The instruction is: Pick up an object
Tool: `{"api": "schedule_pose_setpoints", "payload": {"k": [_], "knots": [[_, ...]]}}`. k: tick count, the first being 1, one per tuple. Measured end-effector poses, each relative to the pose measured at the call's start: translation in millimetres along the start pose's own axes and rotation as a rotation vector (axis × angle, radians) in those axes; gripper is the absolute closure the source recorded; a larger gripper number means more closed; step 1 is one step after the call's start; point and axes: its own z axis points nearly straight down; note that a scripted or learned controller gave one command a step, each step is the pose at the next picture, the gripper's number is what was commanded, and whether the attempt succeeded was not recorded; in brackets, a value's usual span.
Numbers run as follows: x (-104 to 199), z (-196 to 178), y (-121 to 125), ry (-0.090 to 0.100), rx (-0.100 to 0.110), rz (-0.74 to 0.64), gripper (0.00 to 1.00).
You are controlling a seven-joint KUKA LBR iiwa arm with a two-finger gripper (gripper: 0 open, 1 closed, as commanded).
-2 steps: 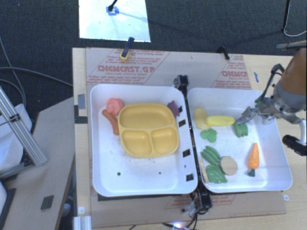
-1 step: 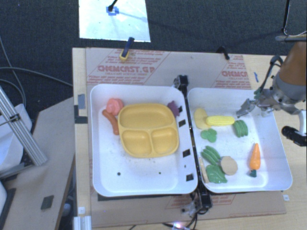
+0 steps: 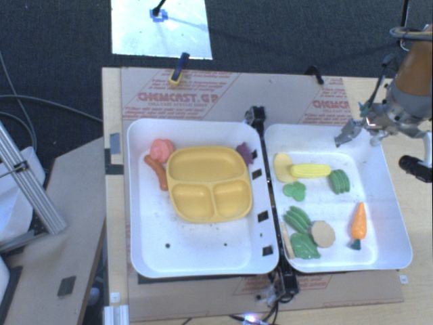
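The gripper (image 3: 360,131) is seen above the far right corner of the right bin (image 3: 392,202), with its two fingers spread apart and nothing held between them. Below it, inside that bin, a corn cob (image 3: 310,171) is laid across a yellow piece, with green vegetables (image 3: 298,223) beside it and a carrot (image 3: 358,223) near the right wall. A yellow divided tray (image 3: 207,183) is set in the left bin (image 3: 145,242).
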Motion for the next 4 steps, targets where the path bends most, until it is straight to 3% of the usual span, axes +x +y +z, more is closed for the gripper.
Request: {"api": "schedule_pose_setpoints", "payload": {"k": [1, 3, 4], "knots": [[3, 94, 15, 0.007, 0.011, 0.001, 0.00], [0, 75, 17, 0.001, 0.004, 0.000, 0.00], [0, 90, -33, 0.002, 0.011, 0.006, 0.00]]}}
